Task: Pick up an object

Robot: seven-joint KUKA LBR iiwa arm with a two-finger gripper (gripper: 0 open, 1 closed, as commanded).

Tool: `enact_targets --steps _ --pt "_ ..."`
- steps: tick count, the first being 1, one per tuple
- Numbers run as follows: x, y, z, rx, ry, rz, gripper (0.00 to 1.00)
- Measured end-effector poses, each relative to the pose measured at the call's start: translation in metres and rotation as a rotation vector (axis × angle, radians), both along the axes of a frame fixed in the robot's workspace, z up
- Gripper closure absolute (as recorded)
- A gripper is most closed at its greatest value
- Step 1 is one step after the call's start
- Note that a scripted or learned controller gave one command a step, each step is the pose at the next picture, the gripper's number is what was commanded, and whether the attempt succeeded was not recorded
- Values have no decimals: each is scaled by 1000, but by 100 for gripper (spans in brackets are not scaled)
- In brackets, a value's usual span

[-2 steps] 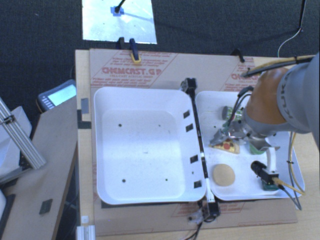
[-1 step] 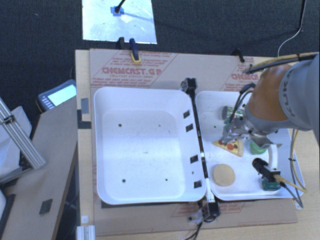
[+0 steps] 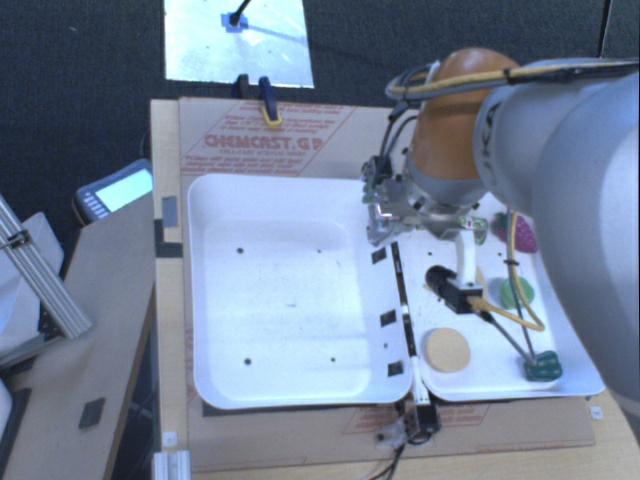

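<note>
Bright, even overhead light. The white left bin (image 3: 280, 298) looks washed out with barely a shadow, and the metal sheet (image 3: 235, 28) glares pale. The near grey arm (image 3: 570, 158) is soft, out of focus. Fine grain throughout.

Fixed overhead camera, slanted down, both bins (image 3: 300, 193) in frame

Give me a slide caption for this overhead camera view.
KUKA arm reaches over the right bin, which holds a tan disc and a dark green block.
</note>
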State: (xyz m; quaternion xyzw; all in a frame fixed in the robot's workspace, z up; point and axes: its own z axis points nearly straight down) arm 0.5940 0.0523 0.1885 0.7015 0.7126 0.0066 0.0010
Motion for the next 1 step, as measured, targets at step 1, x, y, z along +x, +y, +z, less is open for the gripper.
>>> enact_targets --steps 1 --pt "-38 -61 116 -9 -1 -19 100"
